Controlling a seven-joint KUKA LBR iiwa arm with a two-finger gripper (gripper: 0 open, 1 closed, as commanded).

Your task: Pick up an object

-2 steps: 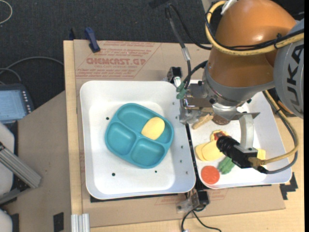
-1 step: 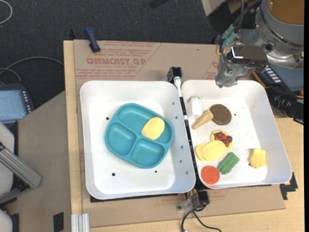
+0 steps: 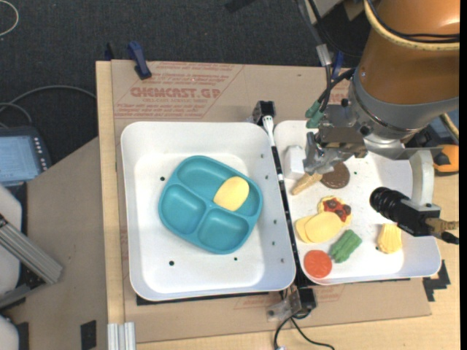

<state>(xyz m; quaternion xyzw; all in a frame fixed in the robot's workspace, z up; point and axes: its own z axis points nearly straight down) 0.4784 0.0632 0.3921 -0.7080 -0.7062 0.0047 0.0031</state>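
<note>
My gripper (image 3: pixel 319 166) hangs low over the back left part of the right bin (image 3: pixel 419 265). Its tip is right above a tan stick-shaped toy (image 3: pixel 304 185) and beside a brown round disc (image 3: pixel 336 178). Nothing is visibly lifted. In front of these lie a yellow and red toy food (image 3: pixel 334 208), a pale yellow piece (image 3: pixel 319 229), a green vegetable (image 3: pixel 345 245), a red tomato-like round (image 3: pixel 317 264) and a yellow corn piece (image 3: pixel 389 238). A white piece (image 3: pixel 292 159) lies left of the gripper, against the bin's wall.
The left bin (image 3: pixel 146 261) holds a teal divided plate (image 3: pixel 191 210) with a yellow oval object (image 3: pixel 232 193) in its right compartment. A black cylindrical part (image 3: pixel 394 205) reaches over the right bin's right side. The arm's grey and orange body covers the bin's back right.
</note>
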